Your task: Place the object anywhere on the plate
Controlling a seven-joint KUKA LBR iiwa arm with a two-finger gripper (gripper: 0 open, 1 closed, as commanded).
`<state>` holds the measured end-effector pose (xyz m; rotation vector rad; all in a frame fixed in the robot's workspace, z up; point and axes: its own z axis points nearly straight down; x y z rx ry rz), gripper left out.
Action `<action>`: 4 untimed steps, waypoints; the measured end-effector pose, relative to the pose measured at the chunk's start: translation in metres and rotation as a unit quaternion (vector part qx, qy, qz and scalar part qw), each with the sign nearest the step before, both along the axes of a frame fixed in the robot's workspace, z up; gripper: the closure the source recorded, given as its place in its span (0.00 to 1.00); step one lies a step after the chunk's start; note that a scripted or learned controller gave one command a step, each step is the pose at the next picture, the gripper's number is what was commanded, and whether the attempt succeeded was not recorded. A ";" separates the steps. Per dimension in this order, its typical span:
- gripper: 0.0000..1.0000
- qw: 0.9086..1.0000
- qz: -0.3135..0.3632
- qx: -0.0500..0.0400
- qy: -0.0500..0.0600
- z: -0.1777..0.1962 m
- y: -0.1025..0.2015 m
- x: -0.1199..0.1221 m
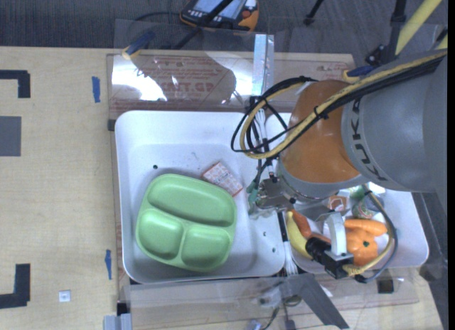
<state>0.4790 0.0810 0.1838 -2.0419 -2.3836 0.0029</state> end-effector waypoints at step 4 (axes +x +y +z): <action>1.00 1.000 -0.009 0.000 -0.001 0.009 -0.108 0.001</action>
